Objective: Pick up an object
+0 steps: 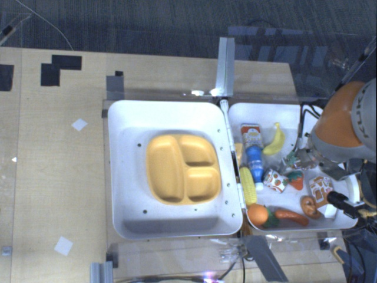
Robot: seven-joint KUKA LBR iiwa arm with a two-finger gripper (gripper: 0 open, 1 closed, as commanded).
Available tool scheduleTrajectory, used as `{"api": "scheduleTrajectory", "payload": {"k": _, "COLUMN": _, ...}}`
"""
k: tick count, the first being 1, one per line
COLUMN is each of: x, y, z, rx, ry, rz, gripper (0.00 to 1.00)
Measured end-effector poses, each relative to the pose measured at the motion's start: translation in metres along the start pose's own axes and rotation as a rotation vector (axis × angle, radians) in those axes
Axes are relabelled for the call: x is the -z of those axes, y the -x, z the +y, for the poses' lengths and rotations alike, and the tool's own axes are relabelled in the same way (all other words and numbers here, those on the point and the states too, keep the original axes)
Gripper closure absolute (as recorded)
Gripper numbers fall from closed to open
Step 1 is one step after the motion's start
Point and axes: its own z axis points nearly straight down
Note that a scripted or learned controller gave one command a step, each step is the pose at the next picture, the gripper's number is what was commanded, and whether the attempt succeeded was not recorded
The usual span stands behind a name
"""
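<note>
The right bin [268,114] holds several toy foods: a red and white carton [251,135], a banana [274,139], a blue bottle [254,158], a corn cob [248,184], an orange [257,214] and a carrot [289,216]. A small red and white can [274,181] lies mid-bin beside a red piece [296,183]. My gripper [294,162] hangs low over the bin's middle, just right of the bottle and above the can and red piece. I see nothing clearly between its fingertips.
The left bin [126,158] carries a yellow divided plate [181,168]. The arm's orange band [340,121] overhangs the right bin's far right side. A patterned carton [321,188], a brown ring-shaped pastry [308,205] and a white cup [330,211] lie under it.
</note>
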Motion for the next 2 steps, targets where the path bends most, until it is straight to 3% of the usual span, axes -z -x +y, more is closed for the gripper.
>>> {"api": "scheduleTrajectory", "payload": {"k": 1, "x": 0.057, "y": 0.004, "z": 0.003, "rx": -0.171, "ry": -0.01, "rz": 0.004, "gripper": 1.0}}
{"api": "scheduleTrajectory", "payload": {"k": 2, "x": -0.002, "y": 0.049, "z": 0.114, "rx": -0.373, "ry": -0.016, "rz": 0.004, "gripper": 1.0}}
